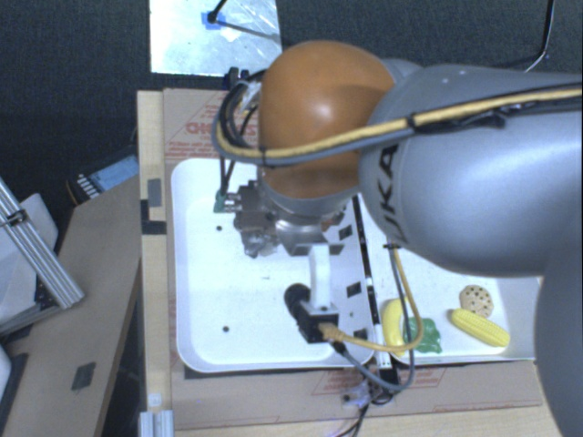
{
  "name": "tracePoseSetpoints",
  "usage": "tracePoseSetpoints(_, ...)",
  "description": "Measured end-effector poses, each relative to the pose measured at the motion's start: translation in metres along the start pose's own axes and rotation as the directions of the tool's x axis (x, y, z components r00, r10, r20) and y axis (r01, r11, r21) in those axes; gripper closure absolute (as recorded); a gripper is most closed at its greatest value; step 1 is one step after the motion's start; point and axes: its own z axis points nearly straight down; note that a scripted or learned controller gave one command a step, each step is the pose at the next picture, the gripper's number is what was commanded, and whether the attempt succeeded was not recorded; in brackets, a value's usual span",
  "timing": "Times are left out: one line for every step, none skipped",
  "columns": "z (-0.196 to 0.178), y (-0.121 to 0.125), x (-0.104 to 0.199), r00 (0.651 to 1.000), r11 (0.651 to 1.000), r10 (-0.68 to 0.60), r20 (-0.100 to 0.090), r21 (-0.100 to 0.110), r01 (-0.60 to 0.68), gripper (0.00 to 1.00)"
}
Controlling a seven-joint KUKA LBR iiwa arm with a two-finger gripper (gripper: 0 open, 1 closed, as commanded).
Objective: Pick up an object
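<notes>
My grey arm with its orange band reaches from the right and covers much of both bins. The gripper (256,238) hangs below the wrist over the upper middle of the left white bin (199,280). In the right bin (510,291), near its front edge, lie a yellow long piece (392,322), a green piece (426,336), a round speckled cookie (475,299) and a yellow corn-like piece (480,328). The arm hides the rest of the right bin.
The bins rest on a cardboard sheet (187,130) on the bench. A shiny foil square (214,21) lies beyond the bins at the back. A metal rail (36,253) and a wooden panel sit off to the left.
</notes>
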Motion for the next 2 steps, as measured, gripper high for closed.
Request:
tracePoseSetpoints(0.222,0.022,0.002,1.0,1.0,0.0,-0.006,-0.015,0.0,1.0)
tracePoseSetpoints(0.134,0.1,-0.017,1.0,1.0,0.002,-0.008,-0.024,-0.003,1.0)
